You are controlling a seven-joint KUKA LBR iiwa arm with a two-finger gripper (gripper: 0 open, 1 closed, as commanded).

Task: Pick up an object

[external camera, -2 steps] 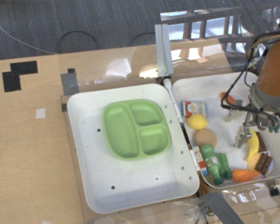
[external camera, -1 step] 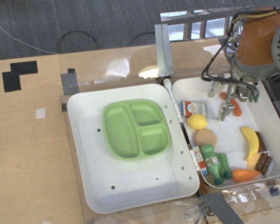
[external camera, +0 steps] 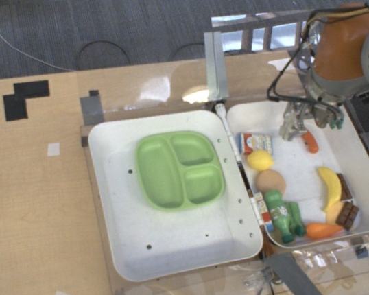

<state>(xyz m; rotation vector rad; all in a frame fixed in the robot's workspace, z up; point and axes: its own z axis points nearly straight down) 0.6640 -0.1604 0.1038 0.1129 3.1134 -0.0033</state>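
- The arm point(external camera: 353, 47) ran off the right edge, so most of it was cut from sight.
- The gripper point(external camera: 309, 120) was small and blurred; its finger state could not be told.
- The green bottle point(external camera: 286, 216) lay partly over a small packet point(external camera: 264, 210), whose label was unreadable.
- The chocolate bar point(external camera: 348, 213) was partly covered by the banana point(external camera: 330, 191).
- The carton point(external camera: 256, 142) print was perhaps a picture, too small to read.
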